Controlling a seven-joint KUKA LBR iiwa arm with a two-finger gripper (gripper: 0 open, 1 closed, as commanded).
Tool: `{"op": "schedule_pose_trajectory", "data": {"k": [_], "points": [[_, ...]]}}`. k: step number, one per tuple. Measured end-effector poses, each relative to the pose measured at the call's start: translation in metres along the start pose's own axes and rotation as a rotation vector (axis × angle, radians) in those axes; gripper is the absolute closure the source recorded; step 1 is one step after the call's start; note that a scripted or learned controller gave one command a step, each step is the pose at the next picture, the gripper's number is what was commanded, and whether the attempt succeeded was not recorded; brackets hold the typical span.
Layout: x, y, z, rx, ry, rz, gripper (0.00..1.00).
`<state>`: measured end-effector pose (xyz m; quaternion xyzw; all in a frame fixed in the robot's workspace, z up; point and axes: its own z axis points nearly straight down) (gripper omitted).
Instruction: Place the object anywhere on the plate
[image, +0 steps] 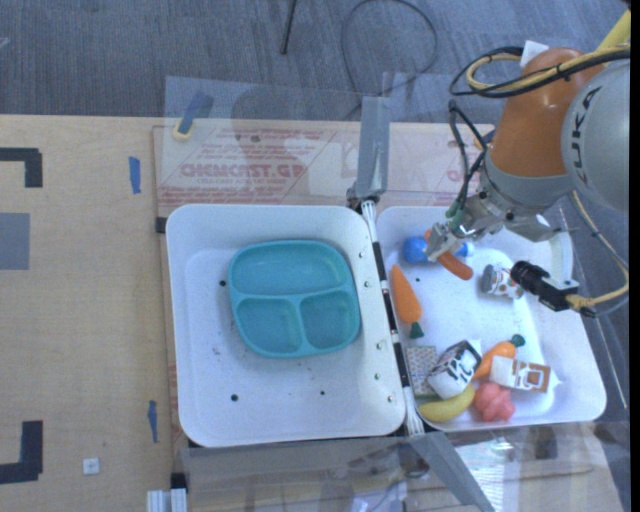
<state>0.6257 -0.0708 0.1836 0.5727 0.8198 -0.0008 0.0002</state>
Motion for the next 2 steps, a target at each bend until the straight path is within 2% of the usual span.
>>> {"op": "schedule_pose_trajectory", "data": {"k": [1, 2], "points": [[0.052, 0.021, -0.014, -0.003, -0.001, -0.261, 1.0], [0.109, 0.035, 0.0, 0.0, 0.002, -0.407, 1.0]]}}
